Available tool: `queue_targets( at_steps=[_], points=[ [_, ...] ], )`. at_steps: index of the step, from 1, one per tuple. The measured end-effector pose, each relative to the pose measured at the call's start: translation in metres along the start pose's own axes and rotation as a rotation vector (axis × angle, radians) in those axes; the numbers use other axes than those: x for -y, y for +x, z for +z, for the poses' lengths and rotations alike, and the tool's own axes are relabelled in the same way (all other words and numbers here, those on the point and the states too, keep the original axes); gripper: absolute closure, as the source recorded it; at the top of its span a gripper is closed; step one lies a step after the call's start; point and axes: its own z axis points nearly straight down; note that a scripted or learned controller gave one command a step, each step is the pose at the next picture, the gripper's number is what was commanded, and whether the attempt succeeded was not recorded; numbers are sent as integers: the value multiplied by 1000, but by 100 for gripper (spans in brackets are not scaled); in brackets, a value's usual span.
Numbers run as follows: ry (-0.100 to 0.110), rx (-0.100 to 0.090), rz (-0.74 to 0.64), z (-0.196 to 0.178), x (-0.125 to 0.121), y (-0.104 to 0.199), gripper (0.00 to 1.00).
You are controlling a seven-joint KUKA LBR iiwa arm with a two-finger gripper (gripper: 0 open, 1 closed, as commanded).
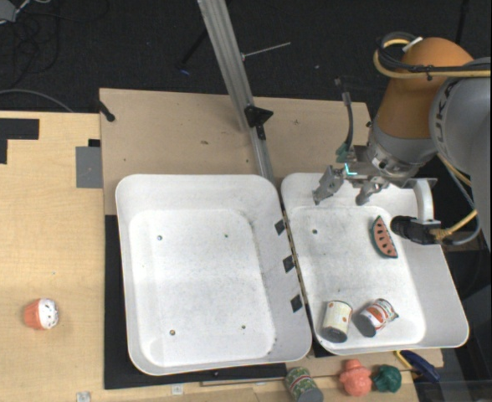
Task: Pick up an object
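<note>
Nearest you, two cans (pixel 356 318) lie in the right bin (pixel 447 329), the watermelon slice (pixel 384 236) beyond. Your gripper (pixel 349 188) hovers over the far rim, fingers spread wide, holding nothing; descend there and you'll grasp air.

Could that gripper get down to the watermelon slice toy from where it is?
Probably yes. The gripper hovers open over the far end of the right bin, and the watermelon slice lies alone on the bin floor nearby, with nothing between them. It does sit close to the bin's right wall.
</note>
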Motion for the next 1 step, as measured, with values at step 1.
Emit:
queue_targets(
  at_steps=[1],
  points=[
    [-4,1,-1,-3,-1,0,0]
  ],
)
